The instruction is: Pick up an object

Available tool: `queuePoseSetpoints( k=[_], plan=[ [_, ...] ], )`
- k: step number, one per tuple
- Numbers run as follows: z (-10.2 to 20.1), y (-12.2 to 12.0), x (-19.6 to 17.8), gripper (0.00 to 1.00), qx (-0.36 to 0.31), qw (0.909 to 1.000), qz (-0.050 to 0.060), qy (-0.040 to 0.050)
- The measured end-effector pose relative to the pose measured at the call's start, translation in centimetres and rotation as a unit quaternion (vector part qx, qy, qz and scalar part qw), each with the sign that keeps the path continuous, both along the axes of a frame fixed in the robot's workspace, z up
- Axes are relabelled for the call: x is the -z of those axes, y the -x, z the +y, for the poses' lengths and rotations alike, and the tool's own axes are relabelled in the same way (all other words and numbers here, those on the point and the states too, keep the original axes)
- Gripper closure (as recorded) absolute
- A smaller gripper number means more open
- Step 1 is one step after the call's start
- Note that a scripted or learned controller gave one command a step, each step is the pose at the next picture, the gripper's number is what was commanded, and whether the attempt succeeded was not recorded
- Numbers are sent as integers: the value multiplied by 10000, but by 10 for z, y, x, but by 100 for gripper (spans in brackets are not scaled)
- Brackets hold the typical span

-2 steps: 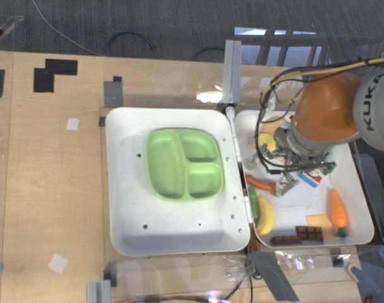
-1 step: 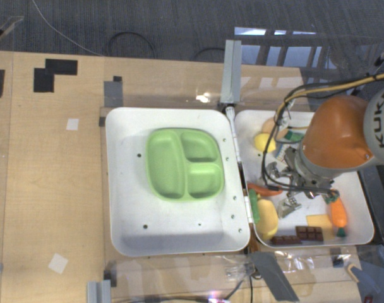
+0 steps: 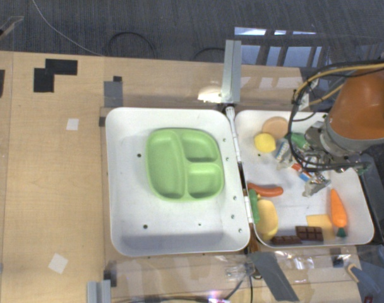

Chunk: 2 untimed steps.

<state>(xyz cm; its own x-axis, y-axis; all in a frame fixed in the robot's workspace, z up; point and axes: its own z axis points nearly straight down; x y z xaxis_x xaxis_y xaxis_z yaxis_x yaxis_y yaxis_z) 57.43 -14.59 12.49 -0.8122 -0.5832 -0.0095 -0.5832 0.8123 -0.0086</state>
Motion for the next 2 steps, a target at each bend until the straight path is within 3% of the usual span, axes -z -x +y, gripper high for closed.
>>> queuePoseSetpoints(
  k=[1, 2],
  plan=[
    [-2, 28, 34, 0, -1021, 9948, -19, 13],
    [31, -18, 35, 0, -706, 9975, -26, -1]
  ],
)
